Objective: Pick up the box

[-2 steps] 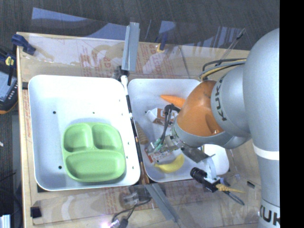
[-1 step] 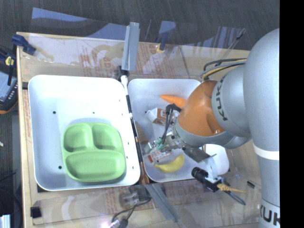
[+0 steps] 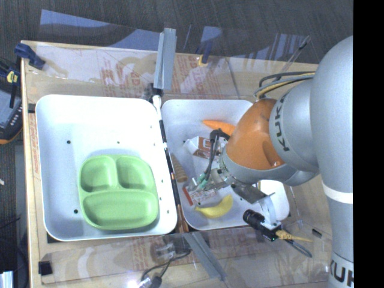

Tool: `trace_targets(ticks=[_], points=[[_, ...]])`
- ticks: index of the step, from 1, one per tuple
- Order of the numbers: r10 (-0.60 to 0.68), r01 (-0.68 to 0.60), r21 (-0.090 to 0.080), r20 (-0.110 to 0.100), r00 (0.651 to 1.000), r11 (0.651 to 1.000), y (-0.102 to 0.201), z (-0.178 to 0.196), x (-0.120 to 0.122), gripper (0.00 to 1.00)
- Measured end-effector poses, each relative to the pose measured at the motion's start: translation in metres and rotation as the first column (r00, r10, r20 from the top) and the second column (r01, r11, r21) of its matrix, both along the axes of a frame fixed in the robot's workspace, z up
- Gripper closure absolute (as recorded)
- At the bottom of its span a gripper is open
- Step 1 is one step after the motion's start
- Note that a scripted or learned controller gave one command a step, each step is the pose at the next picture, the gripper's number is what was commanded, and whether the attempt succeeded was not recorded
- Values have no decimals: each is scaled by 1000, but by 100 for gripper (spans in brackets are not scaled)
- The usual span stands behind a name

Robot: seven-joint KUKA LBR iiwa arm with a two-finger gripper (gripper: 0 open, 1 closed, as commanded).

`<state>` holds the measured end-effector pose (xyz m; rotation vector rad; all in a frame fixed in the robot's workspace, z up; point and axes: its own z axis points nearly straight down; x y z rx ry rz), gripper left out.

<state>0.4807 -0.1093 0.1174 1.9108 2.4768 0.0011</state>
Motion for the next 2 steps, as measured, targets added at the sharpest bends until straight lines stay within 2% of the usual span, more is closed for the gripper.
trace_targets(ticks=[1,2], points=[[0,0,-1,0,1000,1000,0,0,0,0],[2,-2,0,0,1000,1000,0,9,1,100]])
